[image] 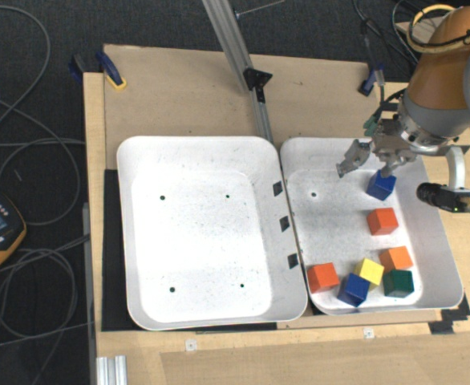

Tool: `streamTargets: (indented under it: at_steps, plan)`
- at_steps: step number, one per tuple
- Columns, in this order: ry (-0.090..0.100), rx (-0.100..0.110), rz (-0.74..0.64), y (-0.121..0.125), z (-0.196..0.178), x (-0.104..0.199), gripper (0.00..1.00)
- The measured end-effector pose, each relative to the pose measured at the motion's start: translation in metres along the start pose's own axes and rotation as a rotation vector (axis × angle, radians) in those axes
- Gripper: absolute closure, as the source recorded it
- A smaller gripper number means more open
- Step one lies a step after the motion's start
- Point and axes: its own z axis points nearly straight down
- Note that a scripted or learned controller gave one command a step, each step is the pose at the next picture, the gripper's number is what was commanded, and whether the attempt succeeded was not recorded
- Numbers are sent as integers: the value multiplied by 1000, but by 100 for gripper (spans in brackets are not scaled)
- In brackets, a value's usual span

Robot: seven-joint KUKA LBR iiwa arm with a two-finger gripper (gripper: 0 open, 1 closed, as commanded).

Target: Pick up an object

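My gripper (371, 167) hangs over the back part of the right bin (331, 215), its two fingers spread open. A blue block (382, 186) lies just below the right finger, close to it but not between the fingers. Further forward in the same bin is an orange-red block (382, 220). Along the bin's front edge sit an orange block (323, 276), a second blue block (353, 289), a yellow block (371, 271), another orange block (395, 257) and a green block (399, 282).
The left bin (139, 215) lies beside the right one, with black clips along the shared wall. A slanted metal pole (235, 46) rises from behind the bins. Cables run over the floor at left.
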Motion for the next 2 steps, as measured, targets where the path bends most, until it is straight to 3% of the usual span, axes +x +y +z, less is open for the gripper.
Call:
streamTargets:
  at_steps: [2]
  plan:
    - [0,1,-1,6,98,3,0]
